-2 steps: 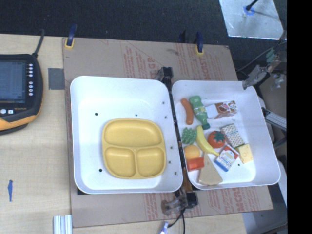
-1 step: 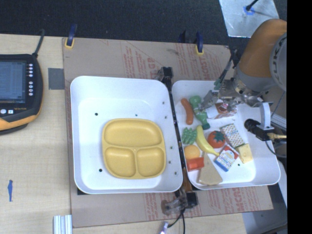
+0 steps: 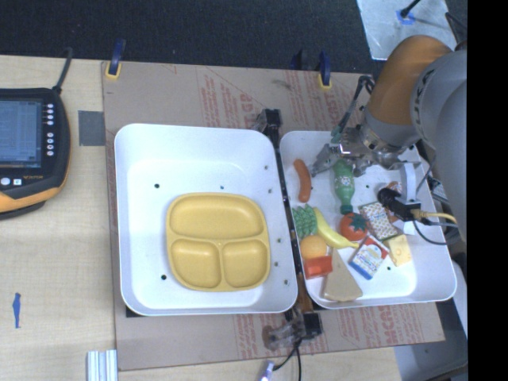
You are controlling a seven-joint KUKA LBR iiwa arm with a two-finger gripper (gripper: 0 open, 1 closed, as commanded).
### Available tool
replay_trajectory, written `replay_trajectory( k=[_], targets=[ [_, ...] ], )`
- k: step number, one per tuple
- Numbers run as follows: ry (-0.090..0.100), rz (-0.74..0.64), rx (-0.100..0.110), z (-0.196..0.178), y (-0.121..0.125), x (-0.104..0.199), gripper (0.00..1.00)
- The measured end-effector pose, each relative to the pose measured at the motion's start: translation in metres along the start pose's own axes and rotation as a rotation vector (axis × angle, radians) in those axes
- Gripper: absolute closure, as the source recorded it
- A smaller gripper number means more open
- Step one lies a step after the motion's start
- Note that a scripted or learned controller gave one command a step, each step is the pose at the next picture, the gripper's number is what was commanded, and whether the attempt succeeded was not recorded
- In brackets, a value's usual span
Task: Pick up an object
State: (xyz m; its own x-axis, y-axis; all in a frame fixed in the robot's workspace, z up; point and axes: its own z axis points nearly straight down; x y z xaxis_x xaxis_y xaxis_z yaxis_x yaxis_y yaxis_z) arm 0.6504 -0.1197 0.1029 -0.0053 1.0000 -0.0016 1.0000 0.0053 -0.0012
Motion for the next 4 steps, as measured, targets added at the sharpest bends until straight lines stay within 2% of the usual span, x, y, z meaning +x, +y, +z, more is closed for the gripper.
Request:
replay_trajectory(
  k=[1, 2, 3, 4],
  targets=[
    [0.0, 0.0, 0.003, 0.012, -0.059, -0.02, 0.0],
    [0.001, 0.0, 0.003, 0.012, -0.092, -0.034, 0.0],
    [0.0, -0.003, 0.004, 0.001, -0.092, -0.035, 1.0],
    [0.002, -0.001, 0.004, 0.012, -0.074, 0.003, 1.0]
  ],
)
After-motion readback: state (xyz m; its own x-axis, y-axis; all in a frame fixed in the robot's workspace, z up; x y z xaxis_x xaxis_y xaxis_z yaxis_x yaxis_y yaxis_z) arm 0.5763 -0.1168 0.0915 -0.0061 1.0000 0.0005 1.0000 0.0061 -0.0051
